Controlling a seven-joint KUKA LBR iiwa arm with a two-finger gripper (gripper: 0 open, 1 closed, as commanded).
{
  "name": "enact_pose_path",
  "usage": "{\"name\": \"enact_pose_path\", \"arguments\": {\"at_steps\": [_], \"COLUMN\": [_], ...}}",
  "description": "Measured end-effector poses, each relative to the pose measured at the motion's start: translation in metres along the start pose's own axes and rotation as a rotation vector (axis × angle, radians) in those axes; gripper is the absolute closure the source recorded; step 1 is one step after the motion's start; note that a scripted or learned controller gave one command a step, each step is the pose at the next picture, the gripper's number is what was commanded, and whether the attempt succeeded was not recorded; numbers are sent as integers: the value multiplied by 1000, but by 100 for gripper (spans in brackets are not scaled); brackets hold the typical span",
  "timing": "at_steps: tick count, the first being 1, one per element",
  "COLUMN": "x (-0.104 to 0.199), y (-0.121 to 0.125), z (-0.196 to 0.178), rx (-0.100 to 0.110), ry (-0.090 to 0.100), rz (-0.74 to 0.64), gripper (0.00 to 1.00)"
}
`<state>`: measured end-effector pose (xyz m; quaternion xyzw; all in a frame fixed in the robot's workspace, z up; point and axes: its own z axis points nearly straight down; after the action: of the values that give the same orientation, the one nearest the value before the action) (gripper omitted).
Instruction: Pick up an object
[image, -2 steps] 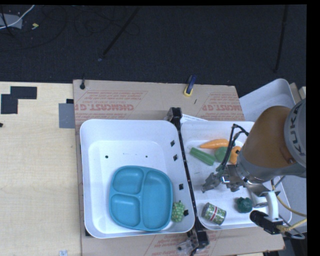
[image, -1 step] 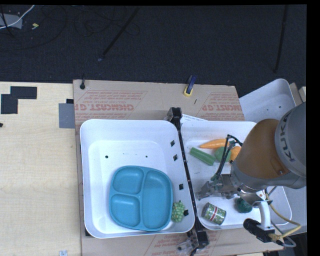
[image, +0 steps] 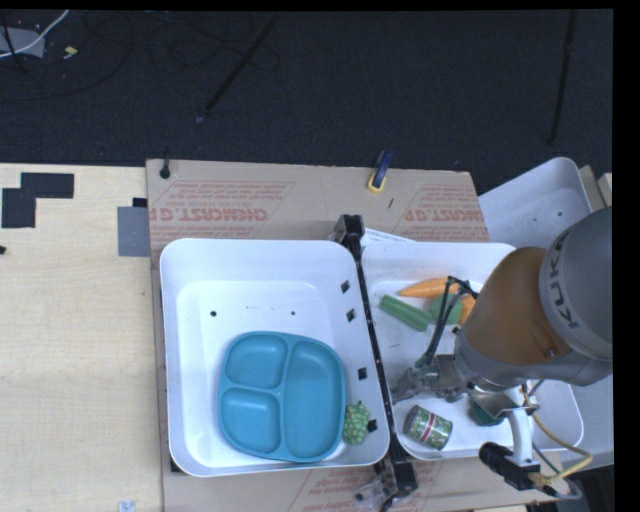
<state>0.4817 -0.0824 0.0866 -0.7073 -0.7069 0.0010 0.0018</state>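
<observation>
Arm (image: 545, 310) dominates the right side, its orange band over the right bin (image: 480, 262), wrist pointing down into it. Gripper (image: 432, 380) sits low in that bin; can't tell its state from this angle, the metal parts blur together against the bin floor. Nothing visibly held. Candidate objects: can (image: 428, 427) with red and green label lies on its side just below the gripper, close but apart from it as far as I can see; green piece (image: 404, 312) lies above the gripper, with carrot (image: 426, 288) just beyond that, partly behind a black cable. Grapes (image: 355, 423) are to the gripper's left, across the divider, in the left bin (image: 200, 270) beside the blue tray (image: 281, 395). My read: this is the reach/descend step of the pick, no grasp confirmed. Can looks like the nearest target; next move needs a short shift toward it, fingers straddling the round body across its width, then close and lift. Risks: can may roll away on contact; it sits near the bin's front wall, so little clearance there; cable dangling by the wrist could snag the carrot or green piece.
</observation>
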Motion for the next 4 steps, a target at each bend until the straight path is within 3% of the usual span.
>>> {"name": "enact_pose_path", "arguments": {"at_steps": [1, 4], "x": [-1, -1], "y": [0, -2], "z": [-11, -143], "rx": [0, -6], "ry": [0, -1], "rz": [8, -1], "gripper": [100, 100]}}
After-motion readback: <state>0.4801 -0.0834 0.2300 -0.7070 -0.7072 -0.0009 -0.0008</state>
